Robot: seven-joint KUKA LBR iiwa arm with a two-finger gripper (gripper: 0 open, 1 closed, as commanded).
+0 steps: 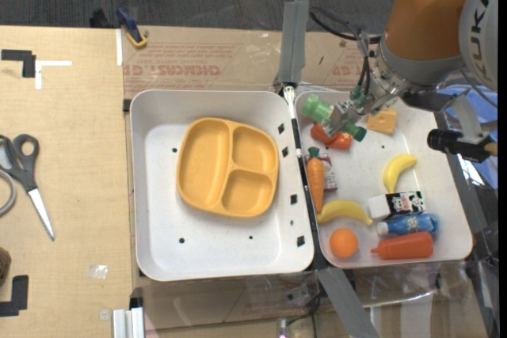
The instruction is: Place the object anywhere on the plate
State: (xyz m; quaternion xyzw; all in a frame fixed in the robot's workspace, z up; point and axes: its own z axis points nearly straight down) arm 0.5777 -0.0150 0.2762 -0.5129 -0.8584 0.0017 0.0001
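- Reaching in from the right, the grey arm with its orange band is hanging its hand point(346, 121) low over the far left part of the right bin point(444, 249).
- Its fingers are sitting right at a red object point(336, 138) beside a green one point(318, 108); whether they are spread, pressed together or pinching anything cannot be told, since the metal tips are blurring into the toys.
- Lying just right of the hand is an orange wedge like a piece of cheese point(383, 121).
- Running along the left wall of the right bin is a carrot point(316, 182), with a small packet point(329, 178) touching it.
- Sitting toward the middle right of that bin is a yellow banana point(398, 169); a second yellow banana point(344, 210) is lying nearer the front.
- Resting near the front left corner is an orange point(344, 243).
- Lying at the front right are a black-and-white carton point(398, 204), a blue bottle point(407, 225) and a red bottle point(403, 247), close together.
- Sitting in the middle of the left bin point(150, 249) is the yellow plate point(228, 167), split into three sections, with nothing resting on it.
- Standing side by side, the two bins are touching along a shared edge.
- Lying on the bench point(63, 138) well left of the bins is a pair of scissors point(30, 178) with grey handles.
- Spreading behind the bins is a sheet of brown cardboard point(206, 63), with a blue and yellow clip point(131, 28) at its left end.
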